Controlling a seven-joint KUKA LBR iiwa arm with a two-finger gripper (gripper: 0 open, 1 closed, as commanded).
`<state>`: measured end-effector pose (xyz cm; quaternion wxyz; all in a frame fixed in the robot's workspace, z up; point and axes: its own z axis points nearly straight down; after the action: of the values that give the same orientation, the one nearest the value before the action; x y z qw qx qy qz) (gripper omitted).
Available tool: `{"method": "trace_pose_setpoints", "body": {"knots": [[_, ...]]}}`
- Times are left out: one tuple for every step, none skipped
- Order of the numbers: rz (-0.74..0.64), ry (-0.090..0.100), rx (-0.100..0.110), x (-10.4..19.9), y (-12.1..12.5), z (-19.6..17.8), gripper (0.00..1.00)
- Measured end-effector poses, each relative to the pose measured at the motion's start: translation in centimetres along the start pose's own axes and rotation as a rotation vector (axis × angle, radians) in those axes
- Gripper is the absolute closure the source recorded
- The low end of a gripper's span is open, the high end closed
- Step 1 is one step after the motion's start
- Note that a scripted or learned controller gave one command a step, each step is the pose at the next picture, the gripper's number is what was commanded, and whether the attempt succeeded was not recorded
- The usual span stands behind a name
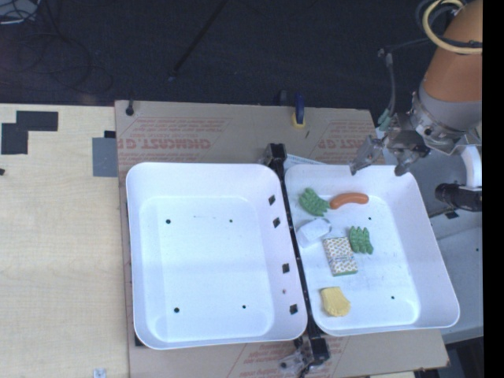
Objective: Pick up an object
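Leftmost, the left bin (205, 250) offers only bare white floor, so nothing there needs avoiding. Across the black clips at the shared rim, the right bin (425, 274) holds every candidate: a green ridged piece (313, 202) near the divider, a pale whitish block (313, 231) just below it, a patterned box (340, 255) touching or nearly touching a second green piece (361, 239), a yellow lump (335, 302) toward the near rim, and an orange sausage-shaped toy (349, 200) toward the far side. Above the bin's far right corner hangs the gripper (386, 154), its jaws spread apart and holding nothing.

The likeliest failure, I judge, is a descent into the middle cluster: fingers could straddle two items or nudge one aside. The sausage shape could roll away from closing fingers. The green piece near the divider sits close to the wall, risking a rim strike. The bin's right half is open floor, leaving easy room to come down.
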<state>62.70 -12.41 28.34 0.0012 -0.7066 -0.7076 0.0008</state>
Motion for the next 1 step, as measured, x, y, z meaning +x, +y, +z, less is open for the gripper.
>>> {"method": "trace_pose_setpoints", "body": {"knots": [[0.0, 0.001, 0.008, -0.16, 1.59, 13.69, 0.0]]}}
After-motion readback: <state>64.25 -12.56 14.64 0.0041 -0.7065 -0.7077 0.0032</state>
